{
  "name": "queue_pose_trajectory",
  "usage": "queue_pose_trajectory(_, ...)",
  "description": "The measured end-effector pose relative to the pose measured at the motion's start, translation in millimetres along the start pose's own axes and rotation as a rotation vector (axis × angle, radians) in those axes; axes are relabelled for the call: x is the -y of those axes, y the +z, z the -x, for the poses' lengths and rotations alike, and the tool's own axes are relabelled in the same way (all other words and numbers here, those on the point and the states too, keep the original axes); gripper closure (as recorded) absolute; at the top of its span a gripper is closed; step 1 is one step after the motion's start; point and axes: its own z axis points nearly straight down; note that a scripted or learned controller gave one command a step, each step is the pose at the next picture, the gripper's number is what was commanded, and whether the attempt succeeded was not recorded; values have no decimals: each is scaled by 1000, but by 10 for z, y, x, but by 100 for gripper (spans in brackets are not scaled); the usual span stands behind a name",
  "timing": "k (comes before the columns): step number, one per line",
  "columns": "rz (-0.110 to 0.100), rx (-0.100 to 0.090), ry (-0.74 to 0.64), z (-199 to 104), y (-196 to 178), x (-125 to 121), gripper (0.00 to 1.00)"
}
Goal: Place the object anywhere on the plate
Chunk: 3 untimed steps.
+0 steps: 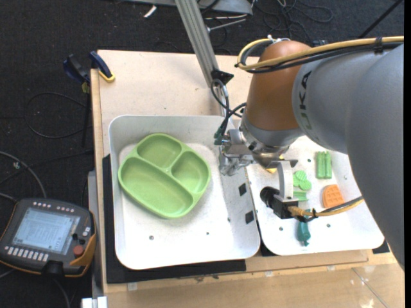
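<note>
The gripper (pixel 231 162) hangs at frame centre over the seam between the 2 bins; whether it is spread or pinching anything I cannot tell. The green plate (pixel 165 174) lies at centre left. Candidate objects (green block (pixel 323 164), orange piece (pixel 332 195)) sit right. Carry well over the plate's 3 compartments before releasing.

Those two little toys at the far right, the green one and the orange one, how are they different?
The green block is long and narrow, while the orange piece is shorter and broader. The green block lies farther from the camera, the orange piece just in front of it. In colour, the green block matches the divided plate in the other bin; the orange piece does not. Both lie flat in the right bin.
</note>
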Motion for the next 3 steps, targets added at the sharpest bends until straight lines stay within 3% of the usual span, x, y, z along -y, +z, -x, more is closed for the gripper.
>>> queue_pose_trajectory(1,9,1,1,-135,124,-650,100)
queue_pose_trajectory(2,15,0,2,-136,-960,-543,100)
queue_pose_trajectory(3,1,3,9,28,-368,-614,100)
